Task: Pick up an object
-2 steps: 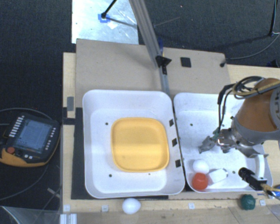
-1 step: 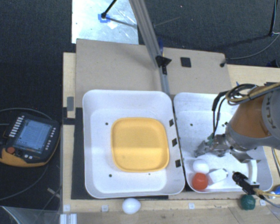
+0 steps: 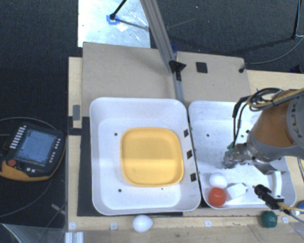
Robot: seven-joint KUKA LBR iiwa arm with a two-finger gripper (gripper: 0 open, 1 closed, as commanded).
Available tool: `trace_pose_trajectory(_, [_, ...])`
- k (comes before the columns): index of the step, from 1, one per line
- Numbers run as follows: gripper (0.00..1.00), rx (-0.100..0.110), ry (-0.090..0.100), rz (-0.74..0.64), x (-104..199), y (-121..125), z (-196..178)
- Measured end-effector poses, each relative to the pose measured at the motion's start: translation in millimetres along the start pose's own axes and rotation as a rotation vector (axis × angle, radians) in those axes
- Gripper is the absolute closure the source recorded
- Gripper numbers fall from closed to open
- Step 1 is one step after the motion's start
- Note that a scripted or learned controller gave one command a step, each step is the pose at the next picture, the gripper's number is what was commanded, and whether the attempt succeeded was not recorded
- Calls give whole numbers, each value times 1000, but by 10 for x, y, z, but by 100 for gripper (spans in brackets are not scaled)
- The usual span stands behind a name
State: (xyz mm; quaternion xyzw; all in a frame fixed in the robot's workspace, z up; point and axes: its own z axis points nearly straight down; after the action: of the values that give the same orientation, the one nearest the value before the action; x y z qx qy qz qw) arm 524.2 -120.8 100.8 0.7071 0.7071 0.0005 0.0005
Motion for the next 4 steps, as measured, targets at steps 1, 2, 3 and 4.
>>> trace_pose_trajectory(1, [100, -2, -1, 0, -41, -13, -427])
trace_pose_trajectory(2, [100, -4, -1, -1, 16, 24, -1033])
trace_pose_trajectory(3, [100, -4, 0, -1, 73, 29, -1642])
trace_pose_trajectory(4, [100, 1, 1, -4, 670, 57, -1635])
